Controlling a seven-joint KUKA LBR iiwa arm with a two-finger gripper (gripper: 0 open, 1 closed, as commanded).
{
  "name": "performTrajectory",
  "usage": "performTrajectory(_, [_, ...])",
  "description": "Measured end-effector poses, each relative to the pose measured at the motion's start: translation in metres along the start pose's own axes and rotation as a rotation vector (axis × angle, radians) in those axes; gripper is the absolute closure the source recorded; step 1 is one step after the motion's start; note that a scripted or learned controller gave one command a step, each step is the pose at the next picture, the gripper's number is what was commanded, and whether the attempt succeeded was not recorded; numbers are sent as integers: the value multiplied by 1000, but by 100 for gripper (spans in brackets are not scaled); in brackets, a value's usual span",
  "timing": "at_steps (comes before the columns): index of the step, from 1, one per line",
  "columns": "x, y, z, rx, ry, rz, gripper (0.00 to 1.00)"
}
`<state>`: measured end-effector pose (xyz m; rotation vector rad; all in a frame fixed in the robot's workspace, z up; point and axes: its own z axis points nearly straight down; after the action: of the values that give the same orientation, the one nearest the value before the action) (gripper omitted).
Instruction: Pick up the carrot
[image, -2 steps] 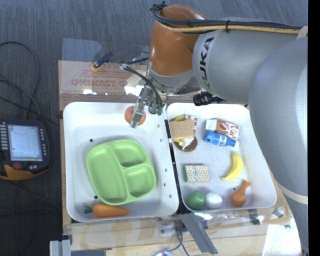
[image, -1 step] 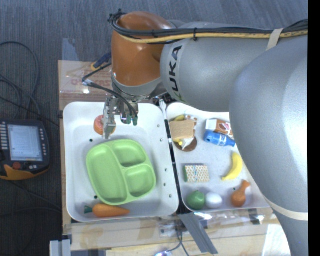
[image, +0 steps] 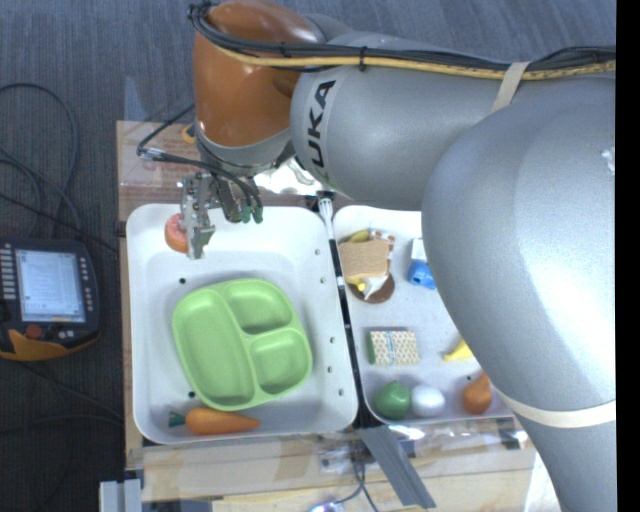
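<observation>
The carrot is orange with a green stub and lies flat along the front wall of the left bin, just in front of a green plate. My gripper hangs over the far left corner of that bin, well back from the carrot. Its fingers stand apart, open, with nothing between them. The arm's orange band and grey body cover the top and right of the view.
A green divided plate fills the middle of the left bin. A reddish round fruit sits just left of the gripper. The right bin holds several items: a brown slice, a blue piece, a patterned block, and green and white balls.
</observation>
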<state>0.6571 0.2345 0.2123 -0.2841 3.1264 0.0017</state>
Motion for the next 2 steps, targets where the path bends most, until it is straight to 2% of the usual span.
performTrajectory(1, [-11,-3,-10,0,-3,-243,100])
performTrajectory(2, [-11,-3,7,0,0,-286,100])
